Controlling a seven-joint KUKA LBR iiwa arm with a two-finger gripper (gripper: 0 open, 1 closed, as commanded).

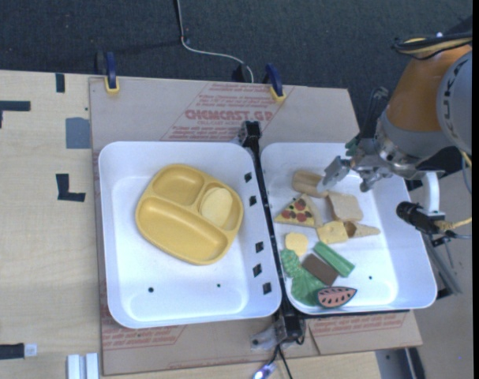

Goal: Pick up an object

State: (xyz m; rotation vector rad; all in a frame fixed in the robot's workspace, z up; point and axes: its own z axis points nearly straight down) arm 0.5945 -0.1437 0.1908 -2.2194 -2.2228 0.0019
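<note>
- Nearest the camera, at the front of the right bin [413, 294], a watermelon slice [334, 296] is seen, lying just in front of a green piece [334, 258] and a brown block [319, 269] that overlap each other.
- Just behind these, a small yellow piece [297, 243], a pale yellow wedge [334, 232] and a pizza slice [297, 212] are grouped close together near the middle of the bin.
- A tan bread slice [346, 207] lies behind the wedge, and a light brown roll [308, 182] sits farthest back, beside the tool.
- In the left bin [117, 212], a yellow divided plate [189, 212] is set, well apart from the toy food.
- The tool [349, 173] is held above the back of the right bin, its two fingers spread apart with nothing between them, so nothing is grasped.
- The roll is judged the likeliest target, since it lies closest under the spread fingers.
- The pieces are judged to be light, stiff toy food, probably smooth plastic or wood, so slipping is a risk rather than crushing.
- The roll would best be taken across its narrow width, at its middle, where the fingers can close on both long sides.
- The flat pieces, such as the pizza slice, are judged harder to lift, as little edge is offered above the bin floor.
</note>
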